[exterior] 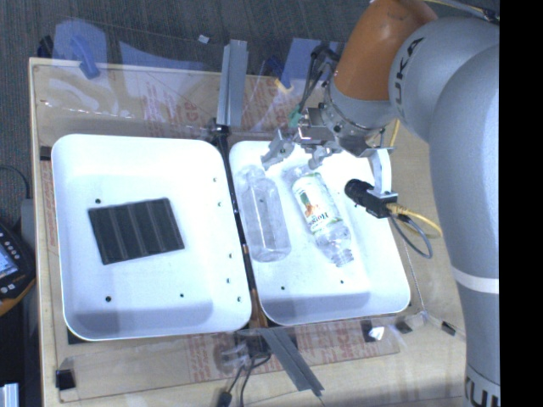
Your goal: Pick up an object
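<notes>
Two bottles in right bin (386, 299), side by side, both lying down. Labelled bottle (321, 214): clear plastic, white label w/ red and green print, lies at a slant, one end up near the bin's far edge, other end toward the bin's middle-right. Clear bottle (264, 212): no label, lies just left of it, near the wall btwn bins, long axis running far-to-near; the two look close at their far ends, apart lower down.

Gripper (297, 149) sits at far edge of right bin, just above the far ends of both bottles; its two metal fingers (277, 151) are spread apart; nothing btwn them; can't tell if a tip touches a bottle.

Arm (458, 100) comes in from the right, orange band (373, 45) above the wrist; black cable plug and yellow cable hang beside the wrist over the bin's right side.

Left bin (72, 155): one dark ribbed mat (136, 230) lying flat, left of centre, slightly rotated.

Both bins rest on table (127, 87); metal strip stands btwn them at far side.
</notes>
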`<state>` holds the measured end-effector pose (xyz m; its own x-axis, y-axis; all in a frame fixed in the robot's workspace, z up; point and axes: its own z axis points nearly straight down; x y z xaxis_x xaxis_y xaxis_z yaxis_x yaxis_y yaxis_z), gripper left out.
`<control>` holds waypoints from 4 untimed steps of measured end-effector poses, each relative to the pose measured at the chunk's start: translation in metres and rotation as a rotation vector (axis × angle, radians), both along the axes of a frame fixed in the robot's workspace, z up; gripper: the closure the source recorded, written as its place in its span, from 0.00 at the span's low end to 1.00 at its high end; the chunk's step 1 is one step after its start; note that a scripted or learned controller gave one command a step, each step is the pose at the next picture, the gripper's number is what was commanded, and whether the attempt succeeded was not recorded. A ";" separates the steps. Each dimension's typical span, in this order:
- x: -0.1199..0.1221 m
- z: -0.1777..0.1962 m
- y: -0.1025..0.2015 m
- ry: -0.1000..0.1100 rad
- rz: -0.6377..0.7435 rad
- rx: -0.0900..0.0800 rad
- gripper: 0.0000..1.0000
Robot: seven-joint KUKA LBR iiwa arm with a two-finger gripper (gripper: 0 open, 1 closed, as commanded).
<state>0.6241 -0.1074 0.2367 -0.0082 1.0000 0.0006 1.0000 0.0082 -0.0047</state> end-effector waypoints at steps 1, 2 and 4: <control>-0.019 -0.038 -0.050 0.000 -0.045 -0.002 0.00; -0.037 0.012 -0.052 -0.005 0.043 -0.001 0.00; -0.032 -0.057 -0.082 0.001 -0.069 -0.001 0.00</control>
